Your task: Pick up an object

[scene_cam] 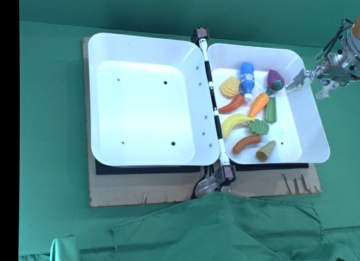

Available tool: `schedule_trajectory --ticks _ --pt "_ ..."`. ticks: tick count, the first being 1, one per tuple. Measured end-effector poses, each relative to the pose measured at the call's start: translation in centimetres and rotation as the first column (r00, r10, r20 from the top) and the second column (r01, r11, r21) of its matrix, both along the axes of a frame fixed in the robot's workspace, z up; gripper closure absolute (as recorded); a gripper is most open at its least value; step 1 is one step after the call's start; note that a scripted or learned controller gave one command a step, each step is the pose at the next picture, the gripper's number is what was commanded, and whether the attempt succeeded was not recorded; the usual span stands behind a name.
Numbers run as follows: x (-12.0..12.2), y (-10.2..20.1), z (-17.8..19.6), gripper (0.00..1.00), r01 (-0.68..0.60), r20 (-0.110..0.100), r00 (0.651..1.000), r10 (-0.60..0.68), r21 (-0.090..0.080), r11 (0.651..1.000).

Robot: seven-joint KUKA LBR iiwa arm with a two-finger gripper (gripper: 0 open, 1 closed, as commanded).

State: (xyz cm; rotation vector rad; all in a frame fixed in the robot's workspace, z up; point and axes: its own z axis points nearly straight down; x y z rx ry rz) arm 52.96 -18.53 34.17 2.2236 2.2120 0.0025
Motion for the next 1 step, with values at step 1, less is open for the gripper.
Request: schedule_trajectory --ticks 1 --pt "-4.24 -0.21 3.37 0.00 -0.001 0.003 1.000 0.001 -0.001 1.000"
